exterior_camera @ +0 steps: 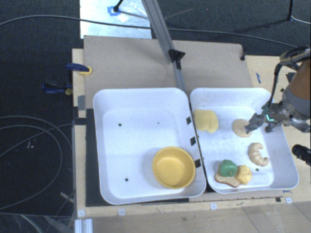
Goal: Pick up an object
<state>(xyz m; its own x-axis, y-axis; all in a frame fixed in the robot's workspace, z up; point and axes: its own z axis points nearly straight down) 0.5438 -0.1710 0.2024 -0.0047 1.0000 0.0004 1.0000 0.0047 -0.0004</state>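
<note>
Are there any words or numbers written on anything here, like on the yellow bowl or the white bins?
None: I can read no words or numbers anywhere.
The yellow bowl is plain.
Both white bins, the left bin and the right bin, show small dark marks, not letters.
The food toys, like the croissant and the green pepper, carry no writing.
The gripper shows a tiny green light, not a sign.

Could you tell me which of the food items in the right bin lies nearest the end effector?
The round beige cookie, right beside the end effector; the croissant and yellow lump lie farther off.
</note>
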